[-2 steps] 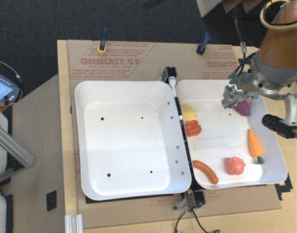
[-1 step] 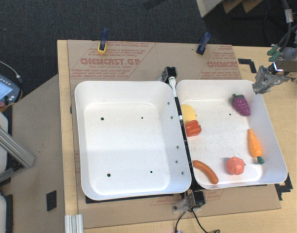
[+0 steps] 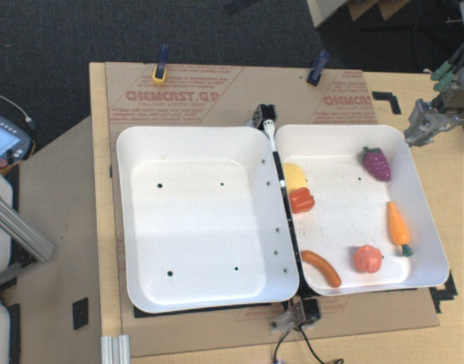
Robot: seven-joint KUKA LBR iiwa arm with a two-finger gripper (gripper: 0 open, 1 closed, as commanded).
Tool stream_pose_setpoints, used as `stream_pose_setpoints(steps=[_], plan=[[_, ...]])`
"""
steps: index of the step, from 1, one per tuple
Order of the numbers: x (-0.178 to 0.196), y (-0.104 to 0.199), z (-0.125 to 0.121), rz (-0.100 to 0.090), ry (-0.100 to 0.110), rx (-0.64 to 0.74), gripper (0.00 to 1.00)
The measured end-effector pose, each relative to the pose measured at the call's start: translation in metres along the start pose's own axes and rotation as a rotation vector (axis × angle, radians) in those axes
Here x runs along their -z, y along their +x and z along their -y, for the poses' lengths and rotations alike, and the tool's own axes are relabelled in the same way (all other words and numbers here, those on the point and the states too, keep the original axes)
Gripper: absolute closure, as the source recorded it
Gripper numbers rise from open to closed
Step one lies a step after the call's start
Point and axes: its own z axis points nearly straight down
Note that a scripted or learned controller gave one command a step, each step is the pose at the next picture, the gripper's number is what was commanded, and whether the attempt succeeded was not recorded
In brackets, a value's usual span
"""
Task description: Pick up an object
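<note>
The right bin [image 3: 346, 146] holds several toy foods. A purple bunch of grapes [image 3: 376, 163] lies near its far right corner. A yellow piece [image 3: 293, 176] and a red pepper [image 3: 301, 200] rest against its left wall. An orange carrot [image 3: 399, 226] lies along the right side, a pinkish-red round fruit [image 3: 368, 258] sits near the front, and an orange-red sausage [image 3: 321, 268] lies at the front left. My gripper [image 3: 418, 131] hovers outside the bin's far right corner, up and to the right of the grapes, with nothing seen in it.
The left bin [image 3: 194, 218] sits beside the right one, with a black divider strip [image 3: 279, 196] between them. Both rest on a cardboard sheet [image 3: 217, 89] held by a yellow clamp [image 3: 161, 68] and a blue clamp [image 3: 318, 68] at the back.
</note>
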Motion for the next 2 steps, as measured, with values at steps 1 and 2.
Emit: stream_pose_setpoints(steps=[1,2], plan=[[0.0194,0.0119,0.0177,0.000,0.003,-0.001,1.00],[0.0289,0.0113,0.0162,0.002,0.001,-0.002,1.00]])
